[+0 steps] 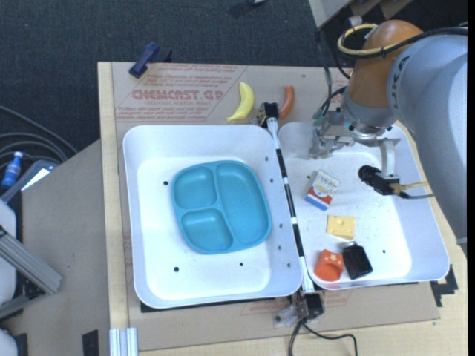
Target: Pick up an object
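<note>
My gripper [325, 145] hangs over the far left part of the right bin [415, 265], with nothing seen in it. A small white, red and blue carton [321, 190] lies a little in front of it. Nearer the front are a yellow holed cheese piece [341, 226], an orange object [329, 265] and a black block [357, 261], the last two touching. The left bin [148, 265] holds a blue divided plate [220, 206].
A yellow banana [241, 102] and an orange sausage-shaped toy [286, 101] lie on the bench behind the bins. A blue object [143, 60] sits at the bench's far left corner. The arm [415, 73] looms over the right bin's far right.
</note>
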`<state>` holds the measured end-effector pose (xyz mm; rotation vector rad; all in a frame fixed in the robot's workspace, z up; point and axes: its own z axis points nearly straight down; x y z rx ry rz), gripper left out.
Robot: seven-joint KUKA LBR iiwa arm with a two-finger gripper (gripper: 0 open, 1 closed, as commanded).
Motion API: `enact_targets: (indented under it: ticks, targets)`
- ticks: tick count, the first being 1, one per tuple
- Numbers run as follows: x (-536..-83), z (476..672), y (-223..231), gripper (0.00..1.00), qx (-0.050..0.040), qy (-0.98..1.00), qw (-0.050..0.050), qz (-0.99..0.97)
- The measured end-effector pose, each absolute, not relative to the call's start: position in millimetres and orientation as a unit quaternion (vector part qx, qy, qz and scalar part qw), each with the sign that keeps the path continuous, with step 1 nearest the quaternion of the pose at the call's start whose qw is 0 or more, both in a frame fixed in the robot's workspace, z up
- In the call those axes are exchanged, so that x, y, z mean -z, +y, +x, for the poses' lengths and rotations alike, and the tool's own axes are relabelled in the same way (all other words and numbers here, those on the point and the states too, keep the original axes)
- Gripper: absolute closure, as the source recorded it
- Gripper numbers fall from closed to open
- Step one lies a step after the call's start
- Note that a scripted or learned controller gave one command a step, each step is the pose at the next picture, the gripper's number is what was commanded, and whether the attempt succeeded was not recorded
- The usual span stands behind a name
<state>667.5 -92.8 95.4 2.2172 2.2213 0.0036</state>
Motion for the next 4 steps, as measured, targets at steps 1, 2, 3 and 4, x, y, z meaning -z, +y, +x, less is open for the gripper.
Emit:
enact_targets:
  ticks: [1,2,3,4]
  targets:
    - [-95,667.4,-93,0.00,-0.0010,0.708,0.001,0.706]
    - [-84,626.8,-91,0.00,0.0006,0.707,-0.001,0.707]
    - [-95,627.3,-91,1.00,0.0000,0.706,-0.001,0.708]
    - [-95,627.2,-91,0.00,0.0001,0.706,-0.001,0.708]
